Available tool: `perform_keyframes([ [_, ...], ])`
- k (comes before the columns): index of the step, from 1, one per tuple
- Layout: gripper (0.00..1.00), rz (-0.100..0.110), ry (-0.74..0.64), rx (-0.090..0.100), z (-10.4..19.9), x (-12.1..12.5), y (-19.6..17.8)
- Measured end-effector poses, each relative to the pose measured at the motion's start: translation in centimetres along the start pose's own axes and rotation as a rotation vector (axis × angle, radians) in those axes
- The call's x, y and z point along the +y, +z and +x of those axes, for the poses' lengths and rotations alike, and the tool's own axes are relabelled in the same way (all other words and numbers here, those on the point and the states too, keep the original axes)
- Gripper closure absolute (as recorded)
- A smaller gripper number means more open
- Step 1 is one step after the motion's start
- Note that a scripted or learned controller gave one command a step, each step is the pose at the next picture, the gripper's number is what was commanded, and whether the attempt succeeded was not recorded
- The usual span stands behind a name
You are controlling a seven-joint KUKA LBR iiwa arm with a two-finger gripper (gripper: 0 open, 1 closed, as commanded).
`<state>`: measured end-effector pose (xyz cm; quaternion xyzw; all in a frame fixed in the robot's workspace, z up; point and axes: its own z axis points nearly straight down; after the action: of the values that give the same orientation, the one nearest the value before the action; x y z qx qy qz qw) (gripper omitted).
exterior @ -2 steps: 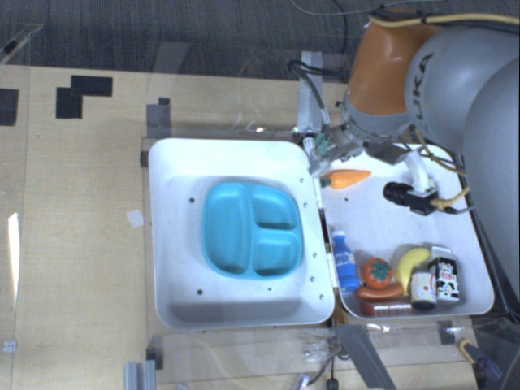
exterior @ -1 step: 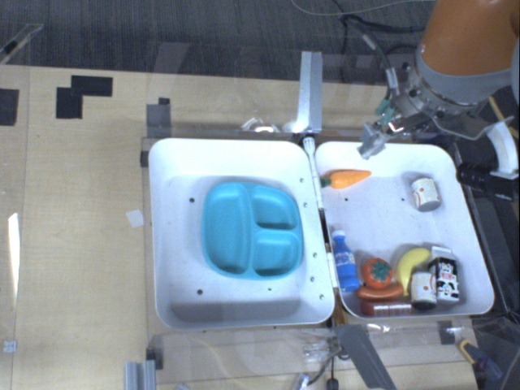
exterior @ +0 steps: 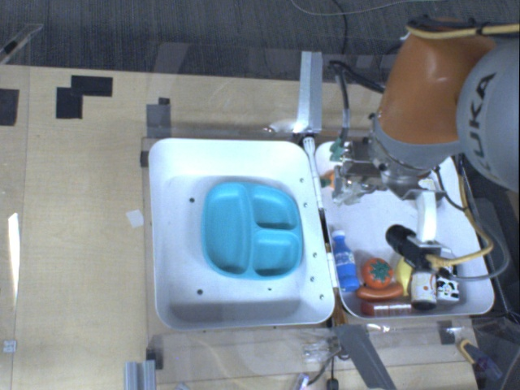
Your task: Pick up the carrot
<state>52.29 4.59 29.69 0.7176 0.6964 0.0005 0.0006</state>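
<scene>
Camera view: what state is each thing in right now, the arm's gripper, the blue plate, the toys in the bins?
Gripper: low over the right bin's upper left corner, holding nothing that I can see.
Blue divided plate: upright in the left bin, compartments bare.
Blue bottle: lying flat by the right bin's left wall.
Orange round toy: resting in the pile at the right bin's lower end.

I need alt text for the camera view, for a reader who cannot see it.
A grey and orange robot arm reaches from the right over the right white bin, its gripper near the far left corner. Small items cluster at the bin's near end; the left bin holds a blue divided plate.
</scene>
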Motion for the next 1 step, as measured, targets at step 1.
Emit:
perform_keyframes([
  [1, 1.0, -0.003, -0.062, 0.0, -0.63, 2.82, -5.66],
])
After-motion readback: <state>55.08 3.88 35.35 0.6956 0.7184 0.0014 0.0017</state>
